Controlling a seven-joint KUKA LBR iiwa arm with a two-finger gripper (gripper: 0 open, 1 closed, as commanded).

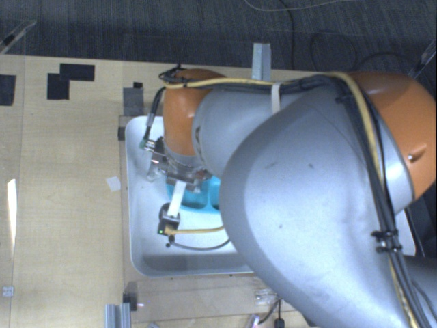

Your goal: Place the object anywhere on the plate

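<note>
My pincer [181,176] hangs low in the white bin [145,255], over a blue piece [205,195].
My own arm [307,203] hides most of the bin, so I cannot tell whether the pincer is wide or closed, or carrying anything. The blue piece lies on the bin floor just under my wrist; plate or object, I cannot say. I judge it best to come straight down slowly, release only when squarely over the plate, then lift away without dragging.

Blue thing [202,199] and bin [142,250] partly behind arm [307,203]
</note>
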